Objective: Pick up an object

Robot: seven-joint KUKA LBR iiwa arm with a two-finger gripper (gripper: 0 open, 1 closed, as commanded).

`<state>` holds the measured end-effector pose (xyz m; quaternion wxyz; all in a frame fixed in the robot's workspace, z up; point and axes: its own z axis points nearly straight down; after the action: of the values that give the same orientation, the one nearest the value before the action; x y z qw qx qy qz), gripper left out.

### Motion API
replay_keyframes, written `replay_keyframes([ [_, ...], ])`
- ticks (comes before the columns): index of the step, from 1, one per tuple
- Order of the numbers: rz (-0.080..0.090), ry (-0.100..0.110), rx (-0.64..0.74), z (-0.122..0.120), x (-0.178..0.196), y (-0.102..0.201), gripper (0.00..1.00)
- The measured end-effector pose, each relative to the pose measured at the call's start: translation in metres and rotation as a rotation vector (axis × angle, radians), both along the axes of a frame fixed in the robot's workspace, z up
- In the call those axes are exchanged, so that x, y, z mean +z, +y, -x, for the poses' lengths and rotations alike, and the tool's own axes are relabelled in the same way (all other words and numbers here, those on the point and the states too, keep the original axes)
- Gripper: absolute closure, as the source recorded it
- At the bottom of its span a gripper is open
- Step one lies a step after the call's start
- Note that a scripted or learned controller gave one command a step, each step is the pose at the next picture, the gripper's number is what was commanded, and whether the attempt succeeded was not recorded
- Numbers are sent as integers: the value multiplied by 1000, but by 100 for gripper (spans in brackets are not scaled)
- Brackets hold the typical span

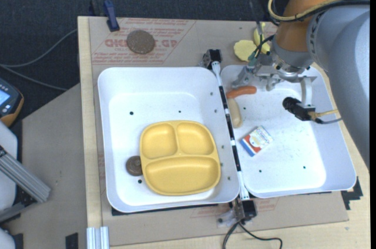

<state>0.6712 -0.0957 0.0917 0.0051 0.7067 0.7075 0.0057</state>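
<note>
The claw (265, 73) hangs low over the far end of the right bin (329, 180), just beside the orange hot dog (242, 91); how wide it stands I cannot tell. This looks like the approach: next it must settle squarely over the hot dog and grip.

Right bin (329, 174) has plenty of open floor toward its near half; the far-left corner's crowded with a hot dog (241, 90), a bun (235, 113) and a small card (256, 141). Left bin (117, 124) is mostly blocked by the yellow tray (178, 157).
</note>
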Motion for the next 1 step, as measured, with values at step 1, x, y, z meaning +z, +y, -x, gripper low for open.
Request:
replay_keyframes([
  [1, 2, -1, -1, 0, 0, 2, 0],
])
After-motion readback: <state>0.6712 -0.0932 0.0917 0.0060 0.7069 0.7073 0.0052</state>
